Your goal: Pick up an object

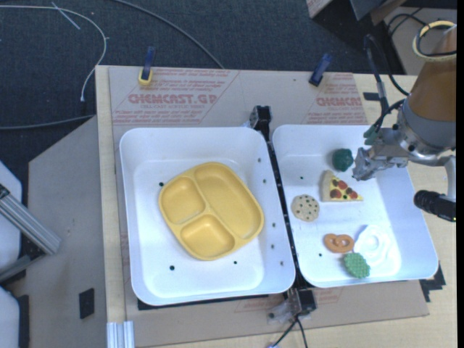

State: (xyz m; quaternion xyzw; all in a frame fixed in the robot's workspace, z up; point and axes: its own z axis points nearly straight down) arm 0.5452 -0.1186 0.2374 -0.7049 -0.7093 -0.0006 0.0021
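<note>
Brown cardboard under two white bins carries a left bin with a yellow divided tray and a right bin with toy food. Near its far side the gripper hangs just beside a dark green ball and above a pizza slice; whether it grips anything I cannot tell. Nearer lie a cookie, a pretzel and a green leafy piece
</note>
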